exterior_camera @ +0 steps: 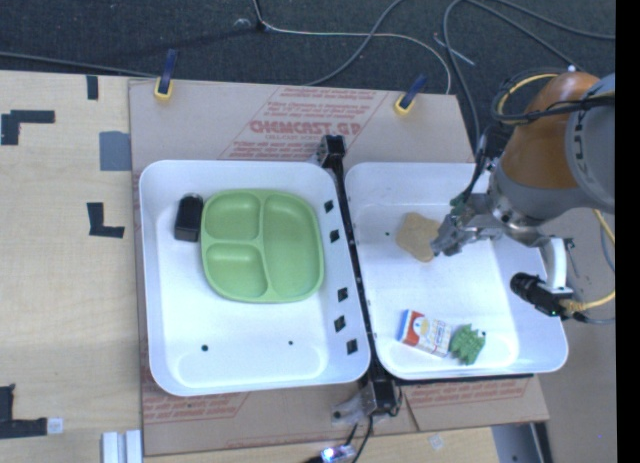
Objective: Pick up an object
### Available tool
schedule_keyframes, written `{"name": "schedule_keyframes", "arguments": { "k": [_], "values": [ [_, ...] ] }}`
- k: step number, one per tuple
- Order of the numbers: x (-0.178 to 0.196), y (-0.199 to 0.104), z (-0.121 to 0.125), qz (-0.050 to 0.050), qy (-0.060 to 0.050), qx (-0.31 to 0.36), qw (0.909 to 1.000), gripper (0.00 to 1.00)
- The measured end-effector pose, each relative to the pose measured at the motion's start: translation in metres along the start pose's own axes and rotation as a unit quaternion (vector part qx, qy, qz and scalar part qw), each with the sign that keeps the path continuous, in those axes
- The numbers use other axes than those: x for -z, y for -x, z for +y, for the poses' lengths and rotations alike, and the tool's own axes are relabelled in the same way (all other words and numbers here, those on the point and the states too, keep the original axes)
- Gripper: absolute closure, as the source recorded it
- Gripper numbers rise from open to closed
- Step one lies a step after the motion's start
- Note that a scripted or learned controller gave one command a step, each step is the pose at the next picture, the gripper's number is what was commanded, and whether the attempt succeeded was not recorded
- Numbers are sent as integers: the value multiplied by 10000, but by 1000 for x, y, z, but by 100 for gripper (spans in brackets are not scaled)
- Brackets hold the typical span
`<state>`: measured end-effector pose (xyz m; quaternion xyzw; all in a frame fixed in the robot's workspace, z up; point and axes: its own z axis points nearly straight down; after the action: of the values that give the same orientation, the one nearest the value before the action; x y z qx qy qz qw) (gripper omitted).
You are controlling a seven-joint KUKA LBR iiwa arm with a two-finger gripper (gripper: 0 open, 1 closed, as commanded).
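A tan, lumpy object lies in the upper middle of the right bin. My gripper is low in that bin, right against the tan object's right side. Whether it touches or holds the object cannot be told. A small white and red carton and a green leafy toy lie near the right bin's front edge. In the left bin sits a green divided plate, with a small black block at its left.
The grey arm with its orange band comes in over the right bin's right rim. A black divider clip strip runs between the bins. Cables lie on the dark floor behind the bench.
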<state>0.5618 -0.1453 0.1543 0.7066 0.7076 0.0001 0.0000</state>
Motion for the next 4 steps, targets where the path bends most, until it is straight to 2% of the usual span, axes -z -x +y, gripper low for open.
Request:
{"name": "schedule_keyframes", "arguments": {
  "k": [2,3,4],
  "values": [
    [90,-13,3,-4,8,2,10000,100],
    [122,-13,3,-4,8,-1,10000,100],
    [107,-64,-13,-2,-14,7,10000,100]
  ]
}}
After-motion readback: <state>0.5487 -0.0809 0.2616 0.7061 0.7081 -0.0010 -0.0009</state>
